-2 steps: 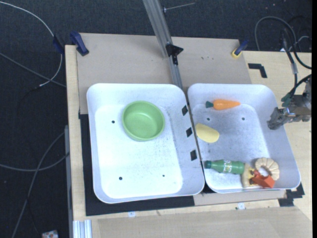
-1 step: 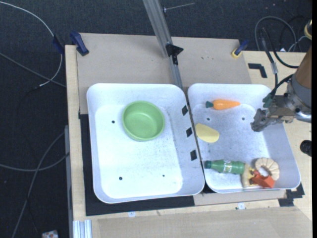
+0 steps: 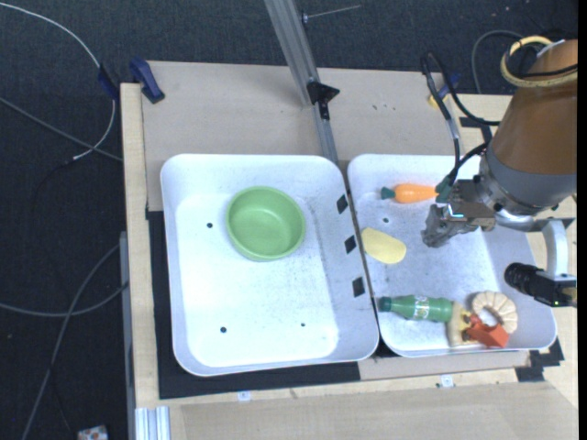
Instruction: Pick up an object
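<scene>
My gripper (image 3: pixel 438 230) hangs low over the middle of the right bin (image 3: pixel 404 169), reaching in from the right under the grey arm. A toy carrot (image 3: pixel 410 192) lies just up and left of it. A pale yellow piece (image 3: pixel 382 246) lies to its left by the bin's left wall. A green bottle (image 3: pixel 418 308) lies along the front of the bin, and a ring-shaped toy with an orange-red part (image 3: pixel 486 320) sits at the front right. Nothing visible sits between the fingers.
The left bin (image 3: pixel 183 273) holds a green bowl (image 3: pixel 265 223). A metal rail (image 3: pixel 295 35) runs from the top down to the gap between the bins. Black clips (image 3: pixel 349 243) sit along the divider. A cable (image 3: pixel 452 108) loops above the right bin.
</scene>
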You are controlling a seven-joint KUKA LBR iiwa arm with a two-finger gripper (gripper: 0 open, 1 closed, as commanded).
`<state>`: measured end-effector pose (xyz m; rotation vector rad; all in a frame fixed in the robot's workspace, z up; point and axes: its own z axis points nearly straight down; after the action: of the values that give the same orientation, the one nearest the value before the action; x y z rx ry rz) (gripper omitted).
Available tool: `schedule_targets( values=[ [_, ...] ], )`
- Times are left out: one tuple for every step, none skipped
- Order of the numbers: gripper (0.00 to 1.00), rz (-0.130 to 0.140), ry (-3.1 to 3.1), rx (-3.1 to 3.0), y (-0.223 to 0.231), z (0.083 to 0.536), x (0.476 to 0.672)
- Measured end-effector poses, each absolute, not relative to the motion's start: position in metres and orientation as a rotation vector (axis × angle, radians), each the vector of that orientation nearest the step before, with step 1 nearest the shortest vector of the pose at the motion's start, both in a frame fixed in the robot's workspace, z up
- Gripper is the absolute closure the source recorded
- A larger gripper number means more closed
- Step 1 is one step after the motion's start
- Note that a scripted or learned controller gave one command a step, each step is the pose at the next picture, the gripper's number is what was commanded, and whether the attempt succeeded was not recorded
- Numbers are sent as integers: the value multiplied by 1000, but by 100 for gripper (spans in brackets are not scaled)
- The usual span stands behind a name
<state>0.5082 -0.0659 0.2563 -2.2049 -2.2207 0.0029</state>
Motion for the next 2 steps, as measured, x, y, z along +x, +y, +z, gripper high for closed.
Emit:
schedule_targets(
  values=[
    [100, 0, -2224, -2208, -11, 262, 509],
    [100, 7, -2220, -2205, 47, 261, 502]
  ],
)
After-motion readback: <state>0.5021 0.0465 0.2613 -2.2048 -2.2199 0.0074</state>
